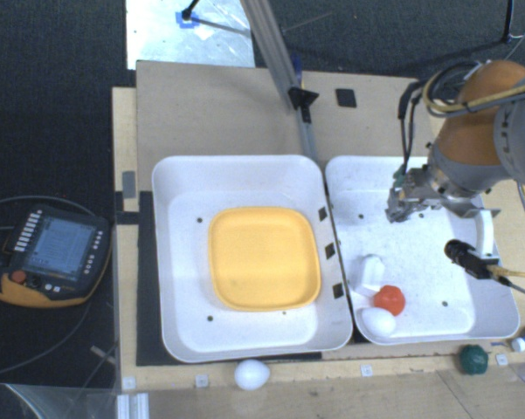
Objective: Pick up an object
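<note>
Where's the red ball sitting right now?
The red ball lies near the front-left corner of the right bin, touching a white egg-shaped object in front of it.

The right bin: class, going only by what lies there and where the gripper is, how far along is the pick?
Done: the gripper is over the right bin. In hand: nothing shows between its fingers. Left: the red ball, the white egg-shaped object and a small white piece all lie near the bin's front left corner, apart from the gripper, so reaching, grasping and lifting one remain.
</note>
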Tool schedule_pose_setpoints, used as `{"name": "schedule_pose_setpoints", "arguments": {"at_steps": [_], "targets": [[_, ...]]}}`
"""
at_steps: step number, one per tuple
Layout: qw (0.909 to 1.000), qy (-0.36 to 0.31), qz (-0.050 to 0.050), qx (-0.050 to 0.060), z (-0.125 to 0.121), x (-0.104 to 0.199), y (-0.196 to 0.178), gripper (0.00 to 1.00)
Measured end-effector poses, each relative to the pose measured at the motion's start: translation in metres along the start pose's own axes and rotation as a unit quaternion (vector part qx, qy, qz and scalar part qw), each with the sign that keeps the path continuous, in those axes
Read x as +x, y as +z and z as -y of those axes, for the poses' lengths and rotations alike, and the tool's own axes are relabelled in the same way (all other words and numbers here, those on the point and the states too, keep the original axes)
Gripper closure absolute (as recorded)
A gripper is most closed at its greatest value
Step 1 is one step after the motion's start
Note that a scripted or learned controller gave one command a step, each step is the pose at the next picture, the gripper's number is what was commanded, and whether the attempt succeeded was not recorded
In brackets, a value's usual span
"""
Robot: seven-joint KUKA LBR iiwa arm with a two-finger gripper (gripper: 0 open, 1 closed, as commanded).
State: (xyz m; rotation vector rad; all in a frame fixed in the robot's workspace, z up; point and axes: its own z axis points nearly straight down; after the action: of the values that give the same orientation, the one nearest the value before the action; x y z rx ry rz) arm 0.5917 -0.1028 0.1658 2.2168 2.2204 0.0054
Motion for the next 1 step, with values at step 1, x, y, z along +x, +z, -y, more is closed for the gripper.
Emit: {"name": "schedule_pose_setpoints", "arguments": {"at_steps": [1], "targets": [[1.0, 0.0, 0.0, 0.0, -0.0013, -0.0001, -0.0484, 1.0]]}}
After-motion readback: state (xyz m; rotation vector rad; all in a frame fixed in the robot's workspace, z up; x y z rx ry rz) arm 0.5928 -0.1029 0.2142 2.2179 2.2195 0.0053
